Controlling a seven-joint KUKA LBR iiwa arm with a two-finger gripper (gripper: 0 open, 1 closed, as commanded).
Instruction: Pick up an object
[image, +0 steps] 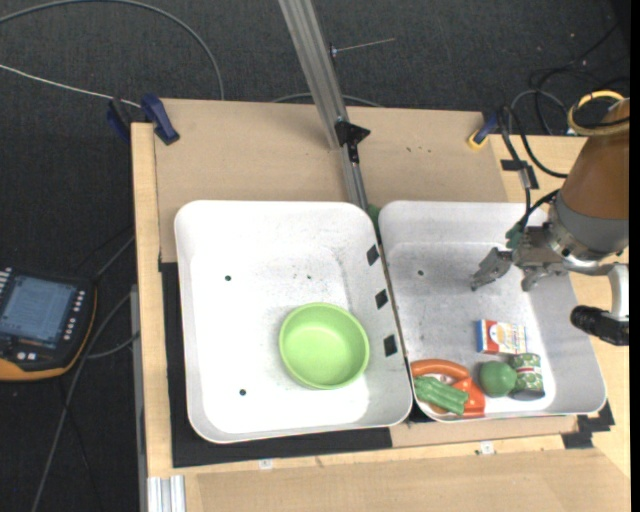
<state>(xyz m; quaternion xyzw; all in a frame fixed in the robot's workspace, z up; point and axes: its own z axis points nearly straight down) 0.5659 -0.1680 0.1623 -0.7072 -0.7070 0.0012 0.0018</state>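
My gripper (509, 274) hangs over the middle of the right bin (440, 240), its two fingers spread open with nothing between them. Below it, near the bin's front, lie a small white and red carton (498, 336), a green ball (495, 378), a small can (528, 374) and an orange and green toy vegetable (442, 388). A light green bowl (323, 345) sits in the left bin (230, 250), toward its front right.
A metal pole (325, 90) slants down from the top to the gap between the bins. Black clips line the divider. A handheld pendant (40, 320) lies on the floor at the left.
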